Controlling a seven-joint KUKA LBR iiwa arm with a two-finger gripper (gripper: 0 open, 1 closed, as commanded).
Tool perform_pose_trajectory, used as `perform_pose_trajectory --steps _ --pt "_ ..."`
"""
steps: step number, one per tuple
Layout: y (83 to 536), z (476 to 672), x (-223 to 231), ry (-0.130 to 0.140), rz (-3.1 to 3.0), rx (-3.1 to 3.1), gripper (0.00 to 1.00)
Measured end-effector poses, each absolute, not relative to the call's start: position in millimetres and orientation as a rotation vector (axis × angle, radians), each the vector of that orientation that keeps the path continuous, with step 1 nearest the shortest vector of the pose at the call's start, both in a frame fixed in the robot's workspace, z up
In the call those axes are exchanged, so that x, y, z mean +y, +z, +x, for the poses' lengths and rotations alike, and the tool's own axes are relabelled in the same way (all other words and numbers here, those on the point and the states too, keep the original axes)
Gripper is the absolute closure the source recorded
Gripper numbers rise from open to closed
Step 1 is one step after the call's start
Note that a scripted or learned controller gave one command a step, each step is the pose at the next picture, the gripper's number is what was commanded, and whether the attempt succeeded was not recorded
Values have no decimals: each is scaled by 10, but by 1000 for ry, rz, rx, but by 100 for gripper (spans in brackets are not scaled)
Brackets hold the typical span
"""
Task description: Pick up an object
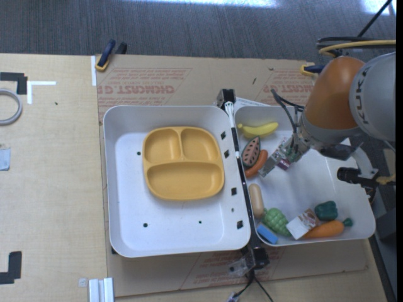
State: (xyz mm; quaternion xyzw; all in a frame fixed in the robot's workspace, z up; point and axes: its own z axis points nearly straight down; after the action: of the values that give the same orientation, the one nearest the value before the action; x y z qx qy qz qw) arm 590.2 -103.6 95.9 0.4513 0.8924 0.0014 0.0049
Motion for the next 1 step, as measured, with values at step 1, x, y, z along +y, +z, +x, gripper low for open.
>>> perform_pose_trajectory --steps 1 --pt "961 5918 -997 7 1653 2659 0"
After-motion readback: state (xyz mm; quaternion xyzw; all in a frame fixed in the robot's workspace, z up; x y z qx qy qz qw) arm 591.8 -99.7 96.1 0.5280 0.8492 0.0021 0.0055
